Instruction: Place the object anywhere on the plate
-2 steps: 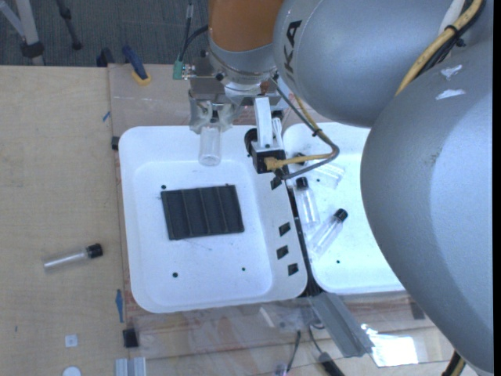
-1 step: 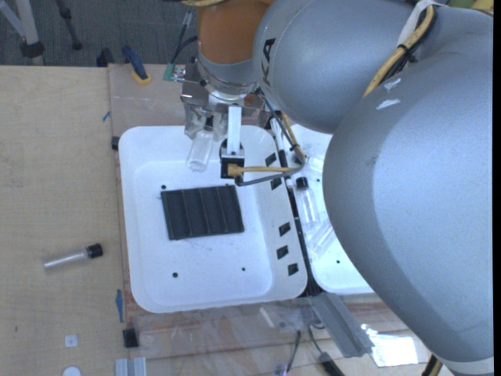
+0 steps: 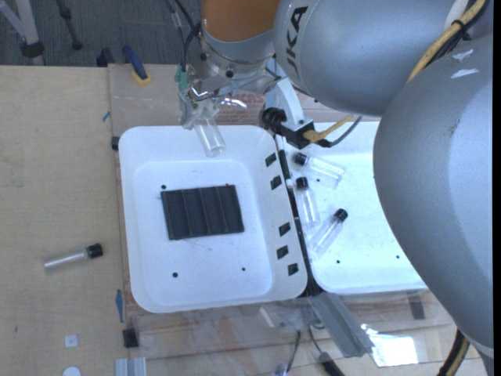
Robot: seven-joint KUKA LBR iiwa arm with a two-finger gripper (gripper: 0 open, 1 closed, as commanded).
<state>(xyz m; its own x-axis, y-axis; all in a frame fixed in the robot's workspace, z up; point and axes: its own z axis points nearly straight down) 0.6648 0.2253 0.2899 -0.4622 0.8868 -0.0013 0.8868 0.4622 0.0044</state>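
While the big grey arm with its orange band (image 3: 235, 6) leans in from the right, its two-finger gripper (image 3: 197, 120) hangs over the far rim of the left shallow white bin (image 3: 129, 210), close to that bin's far middle. A clear plastic tube (image 3: 210, 139) sits between the fingers, pinched near its upper end and tilted, its lower end reaching down and to the right toward the bin's raised far edge. The fingers look drawn in close around the tube, with little room to spare; from where I stand I cannot tell if the tube's lower tip touches the rim or floats just above it.

On the floor of the left bin lies a dark ribbed rectangular plate (image 3: 203, 211), near the middle and well apart from the held tube. Over in the right white bin (image 3: 368, 269), near its left wall, lie three more clear tubes with black caps: one (image 3: 315, 167) by the far left corner, one (image 3: 305, 200) just below it, and one (image 3: 328, 229) angled toward the bin's centre. Out on the bench, well to the left of both bins, another clear tube with a black cap (image 3: 73, 257) lies on its side.
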